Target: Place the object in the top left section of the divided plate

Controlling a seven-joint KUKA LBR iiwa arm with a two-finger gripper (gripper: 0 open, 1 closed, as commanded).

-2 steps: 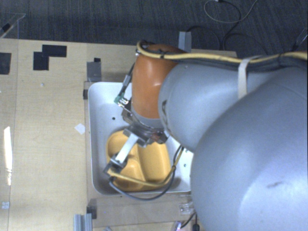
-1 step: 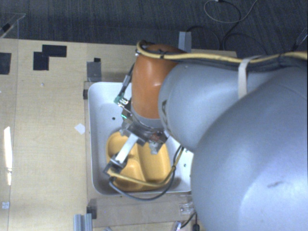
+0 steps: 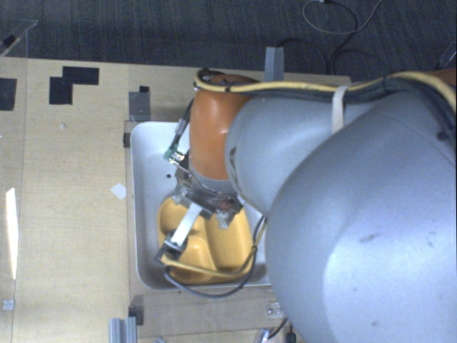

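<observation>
A yellow divided plate (image 3: 223, 252) lies in the near part of the left white bin (image 3: 147, 184). My gripper (image 3: 208, 207) hangs straight above the plate, under the orange wrist band, and the wrist and its fittings hide most of it. Two rounded yellow sections of the plate show, one at the left and one in the middle. The arm's large grey body covers the plate's right part and everything right of it. I see no loose object on the plate's visible sections or on the bare bin floor.
The bin's far-left floor is bare white. Left of the bin the wooden bench (image 3: 64, 213) carries black marker patches (image 3: 71, 81) and a small white scrap (image 3: 118, 190). Grey metal brackets (image 3: 139, 103) stand at the bin's corners.
</observation>
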